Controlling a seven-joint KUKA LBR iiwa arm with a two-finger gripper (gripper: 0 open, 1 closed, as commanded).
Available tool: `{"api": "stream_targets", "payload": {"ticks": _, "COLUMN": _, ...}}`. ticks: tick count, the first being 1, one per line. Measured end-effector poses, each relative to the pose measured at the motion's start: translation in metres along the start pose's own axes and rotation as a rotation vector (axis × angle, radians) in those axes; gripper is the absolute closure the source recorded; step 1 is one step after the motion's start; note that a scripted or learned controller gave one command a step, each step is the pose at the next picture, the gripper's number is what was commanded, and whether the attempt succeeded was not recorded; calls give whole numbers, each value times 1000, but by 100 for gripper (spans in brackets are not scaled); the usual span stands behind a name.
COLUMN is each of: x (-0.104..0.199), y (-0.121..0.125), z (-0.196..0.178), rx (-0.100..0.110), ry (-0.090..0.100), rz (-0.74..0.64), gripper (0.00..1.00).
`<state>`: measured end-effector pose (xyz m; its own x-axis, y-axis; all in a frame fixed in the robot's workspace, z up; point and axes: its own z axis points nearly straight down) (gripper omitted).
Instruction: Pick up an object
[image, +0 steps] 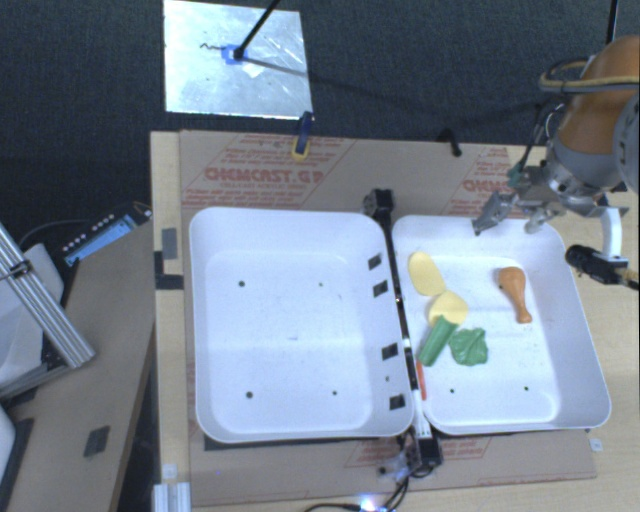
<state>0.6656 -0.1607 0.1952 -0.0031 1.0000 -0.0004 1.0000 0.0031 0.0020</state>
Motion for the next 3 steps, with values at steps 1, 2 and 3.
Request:
{"api": "stream_targets", "payload": {"ticks": 1, "x": 0, "y": 1, "z": -12, "rx": -4, "ry": -1, "rz": -3, "gripper": 100}}
{"api": "stream_targets", "payload": {"ticks": 2, "x": 75, "y": 6, "z": -206, "rx": -20, "ry": -1, "rz": -8, "gripper": 100}}
{"api": "stream_targets", "payload": {"ticks": 3, "x": 95, "y": -21, "z": -251, "rx": -6, "ry": 1, "rz": -4, "gripper": 100}}
